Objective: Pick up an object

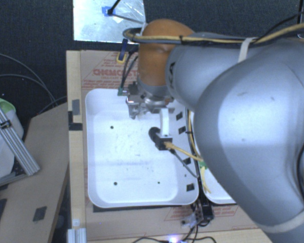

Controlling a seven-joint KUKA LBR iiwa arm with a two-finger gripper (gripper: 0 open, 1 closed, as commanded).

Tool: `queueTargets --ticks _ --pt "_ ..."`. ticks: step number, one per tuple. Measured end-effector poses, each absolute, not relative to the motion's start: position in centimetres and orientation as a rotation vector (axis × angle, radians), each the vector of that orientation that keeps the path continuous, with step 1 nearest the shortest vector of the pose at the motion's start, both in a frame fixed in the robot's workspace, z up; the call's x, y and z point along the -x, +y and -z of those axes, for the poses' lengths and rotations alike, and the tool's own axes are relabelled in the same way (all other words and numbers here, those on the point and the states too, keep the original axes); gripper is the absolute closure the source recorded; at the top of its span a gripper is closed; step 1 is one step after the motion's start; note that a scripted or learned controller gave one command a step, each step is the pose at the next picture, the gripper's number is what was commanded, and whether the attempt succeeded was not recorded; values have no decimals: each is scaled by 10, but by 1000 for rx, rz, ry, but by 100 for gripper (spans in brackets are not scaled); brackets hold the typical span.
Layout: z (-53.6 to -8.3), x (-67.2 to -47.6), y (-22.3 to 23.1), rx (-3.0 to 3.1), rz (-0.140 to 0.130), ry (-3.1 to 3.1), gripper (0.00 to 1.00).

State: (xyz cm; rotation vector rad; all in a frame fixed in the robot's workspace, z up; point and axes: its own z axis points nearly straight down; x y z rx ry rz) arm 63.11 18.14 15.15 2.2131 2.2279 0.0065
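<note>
**One arm low over the left bin, target unclear**

Two white bins sit side by side on the counter [45, 151]. The arm [243, 110] reaches in from the right and covers most of the right bin [220, 196]. Its orange band [152, 49] stands at the far side, and the gripper [136, 107] hangs below it, over the far edge of the left bin [91, 151], close to the floor or touching it.

This looks like the approach or descent stage of a pick, with no grasp confirmed. Nothing can be seen caught in the gripper. Whether it is spread or pressed together cannot be told, because the wrist housing hides the tips from this slant.

As for the object, the open floor of the left bin carries a few dark specks [112, 127], which are too small to read as things worth picking. A black cable [154, 134] loops just near of the gripper and seems to belong to the arm rather than to the bin. Anything in the right bin, or directly under the gripper, is hidden.

If a target does lie under the gripper, the next move calls for a firm close and a straight lift. The cable loop should stay out of the pinch. If there is no target there, the arm needs to rise and be aimed again.
</note>
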Motion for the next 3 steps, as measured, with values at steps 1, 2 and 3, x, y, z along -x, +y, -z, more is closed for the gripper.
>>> queueTargets --ticks 1,2,3 --pt "-355 -625 192 -2208 -30 2222 100" --pt "-195 -668 144 -2229 15 2219 100" --pt "-217 -670 148 -2213 -7 2225 100"
